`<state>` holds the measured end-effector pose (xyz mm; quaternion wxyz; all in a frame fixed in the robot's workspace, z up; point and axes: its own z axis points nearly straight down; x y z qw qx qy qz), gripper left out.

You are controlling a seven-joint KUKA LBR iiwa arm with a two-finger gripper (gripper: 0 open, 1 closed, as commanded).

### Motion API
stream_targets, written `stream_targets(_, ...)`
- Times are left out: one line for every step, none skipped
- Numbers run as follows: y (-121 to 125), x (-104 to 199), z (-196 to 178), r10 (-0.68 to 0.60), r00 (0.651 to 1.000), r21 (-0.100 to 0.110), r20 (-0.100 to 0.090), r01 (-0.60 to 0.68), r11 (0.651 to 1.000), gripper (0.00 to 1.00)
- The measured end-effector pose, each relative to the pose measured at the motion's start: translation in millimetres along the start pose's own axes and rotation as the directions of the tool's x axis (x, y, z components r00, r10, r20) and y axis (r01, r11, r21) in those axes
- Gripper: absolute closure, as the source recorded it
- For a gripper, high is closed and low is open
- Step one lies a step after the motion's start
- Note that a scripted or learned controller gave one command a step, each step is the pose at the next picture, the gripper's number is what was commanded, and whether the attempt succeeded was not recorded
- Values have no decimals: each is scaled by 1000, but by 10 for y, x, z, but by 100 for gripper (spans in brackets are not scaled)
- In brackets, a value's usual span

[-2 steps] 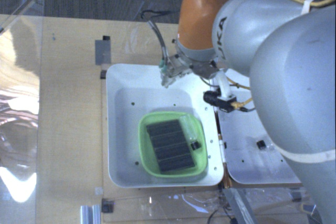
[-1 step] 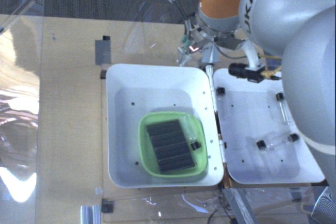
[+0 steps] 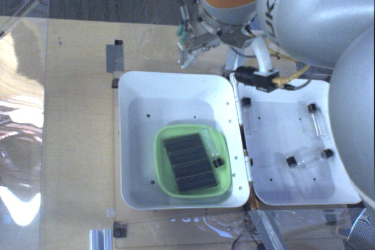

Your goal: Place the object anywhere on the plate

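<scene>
Left shallow white bin [image 3: 136,126]: holds a light green plastic plate with rounded corners [image 3: 162,146], sitting toward the near right part of the bin floor.

On the plate: a dark grey rectangular slab with ribbed bands across its top [image 3: 190,162]. It lies flat, turned slightly off the plate's edges, and covers most of the plate's middle. It sits wholly inside the rim.

At the plate's right rim: a small clear vial with a black cap [image 3: 217,161], just beside the slab's right edge. Whether it touches the slab cannot be told.

Right shallow white bin [image 3: 275,126]: two more clear tubes with black caps, well apart from the plate. One tube [image 3: 316,121] lies near the far right, running away from the camera. The other [image 3: 307,160] lies closer to the near side, running across. A small black piece [image 3: 246,102] sits by the bin's left wall at the far end.

Grey arm with the orange band [image 3: 316,3] comes in from the upper right. Its gripper [image 3: 188,50] hangs over the tan bench top [image 3: 70,126] just beyond the far rim of the left bin, well apart from the plate. Nothing is seen in its grasp. Whether it is spread or closed cannot be told at this angle.
</scene>
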<state>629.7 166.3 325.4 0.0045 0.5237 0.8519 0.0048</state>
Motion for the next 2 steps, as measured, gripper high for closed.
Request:
stream_targets(-345,218,900,-244,970,6,-4,244,970,100)
stream_targets(142,-162,1223,-407,913,4,-3,407,913,100)
